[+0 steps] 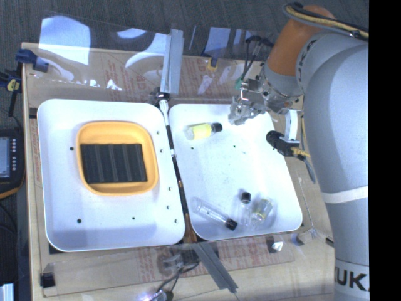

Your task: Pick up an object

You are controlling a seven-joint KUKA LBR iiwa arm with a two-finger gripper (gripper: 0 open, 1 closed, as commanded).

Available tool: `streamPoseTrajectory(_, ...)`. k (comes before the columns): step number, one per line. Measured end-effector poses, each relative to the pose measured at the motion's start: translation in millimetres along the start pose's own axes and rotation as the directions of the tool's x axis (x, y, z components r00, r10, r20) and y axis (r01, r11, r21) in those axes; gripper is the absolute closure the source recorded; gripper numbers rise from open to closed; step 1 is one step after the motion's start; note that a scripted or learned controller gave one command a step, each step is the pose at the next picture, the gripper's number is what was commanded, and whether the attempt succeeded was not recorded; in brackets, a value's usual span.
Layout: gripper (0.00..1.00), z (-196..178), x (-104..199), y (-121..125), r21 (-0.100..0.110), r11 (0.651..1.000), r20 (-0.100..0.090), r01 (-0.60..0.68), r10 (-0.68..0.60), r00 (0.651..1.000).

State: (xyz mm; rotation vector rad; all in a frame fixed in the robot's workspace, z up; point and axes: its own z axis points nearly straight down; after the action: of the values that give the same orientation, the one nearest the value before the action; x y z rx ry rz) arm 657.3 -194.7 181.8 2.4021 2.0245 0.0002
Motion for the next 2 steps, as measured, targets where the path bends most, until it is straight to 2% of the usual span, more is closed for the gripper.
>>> streamPoseTrajectory(1,1.00,73.3,67.0,-12.5,0.006,0.998,-0.001,-0.062,0.062,0.998)
streamPoseTrajectory(2,1.00,30.2,43.0,-7.6,0.003,0.992,-0.001,-0.123,0.123,0.992)
